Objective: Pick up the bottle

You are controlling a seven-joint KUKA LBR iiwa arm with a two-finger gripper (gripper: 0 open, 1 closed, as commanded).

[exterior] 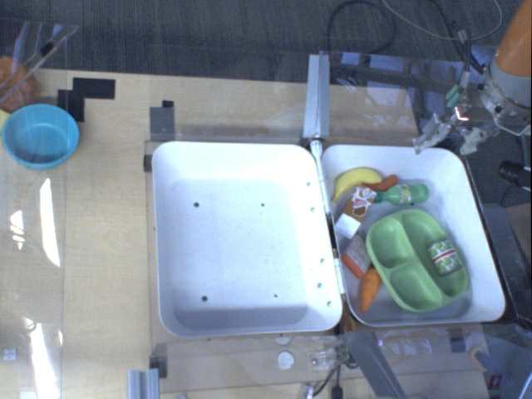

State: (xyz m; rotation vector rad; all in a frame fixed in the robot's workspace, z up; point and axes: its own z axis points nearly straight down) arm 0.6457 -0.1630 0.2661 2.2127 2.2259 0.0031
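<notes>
High at the far right, the end effector [449, 131] hangs just past the far rim of the right bin [490, 293], carried by the grey arm with its orange band [514, 52]. Its two fingers look spread apart with nothing between them, though they are small and a little blurred from where I stand.

As I judge it, the task has barely begun. The bottle [397, 194] is not yet picked up; it lies on its side on the floor of the right bin, toward the far end, well apart from the end effector. What is left is nearly everything: moving in over the bottle, coming down, closing on it and lifting.

The bottle is small, with a green body, a label with red and white at its left end, and what seems an orange or red piece along it. It touches the yellow banana [356, 181] on its left, and the green divided tray [411, 264] sits just near of it. An orange carrot [368, 288] lies at the tray's near left. The left bin [241, 239] sits alongside on the tabletop [100, 264].
</notes>
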